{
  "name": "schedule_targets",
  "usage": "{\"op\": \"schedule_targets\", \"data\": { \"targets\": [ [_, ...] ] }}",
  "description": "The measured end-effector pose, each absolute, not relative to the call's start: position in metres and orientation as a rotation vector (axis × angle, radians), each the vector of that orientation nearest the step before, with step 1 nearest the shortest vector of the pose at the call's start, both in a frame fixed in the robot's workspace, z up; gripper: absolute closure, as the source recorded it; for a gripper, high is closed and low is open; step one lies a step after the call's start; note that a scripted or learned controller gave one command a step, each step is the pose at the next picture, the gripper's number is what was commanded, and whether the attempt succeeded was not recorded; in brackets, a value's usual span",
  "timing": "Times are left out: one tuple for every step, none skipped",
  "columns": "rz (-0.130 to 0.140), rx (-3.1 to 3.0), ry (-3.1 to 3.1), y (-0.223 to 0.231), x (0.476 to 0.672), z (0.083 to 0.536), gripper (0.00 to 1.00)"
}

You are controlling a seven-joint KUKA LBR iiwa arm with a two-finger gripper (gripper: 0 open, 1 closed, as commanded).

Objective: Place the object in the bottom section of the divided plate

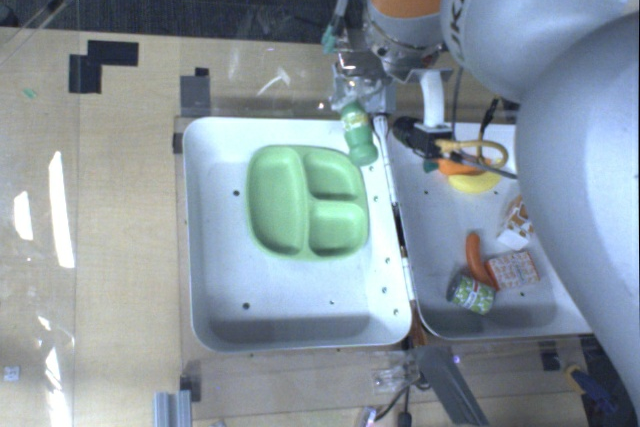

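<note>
One green bottle [358, 137] in the jaws [357, 120] (over one divided plate [305, 202]).

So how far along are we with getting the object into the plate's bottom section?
Pickup looks done: a green object hangs at the gripper, above the divided plate's upper right edge in the left bin. In hand: carrying it over the plate. Left: lowering and releasing it into the bottom section, which holds nothing yet.
</note>
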State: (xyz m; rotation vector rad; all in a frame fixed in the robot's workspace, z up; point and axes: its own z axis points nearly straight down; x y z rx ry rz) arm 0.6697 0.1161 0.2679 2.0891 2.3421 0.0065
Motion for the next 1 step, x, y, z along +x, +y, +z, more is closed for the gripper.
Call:
{"op": "schedule_targets", "data": {
  "targets": [
    [0.003, 2.121, 2.315, 0.1615, 0.6468, 0.2526, 1.0]
  ]
}}
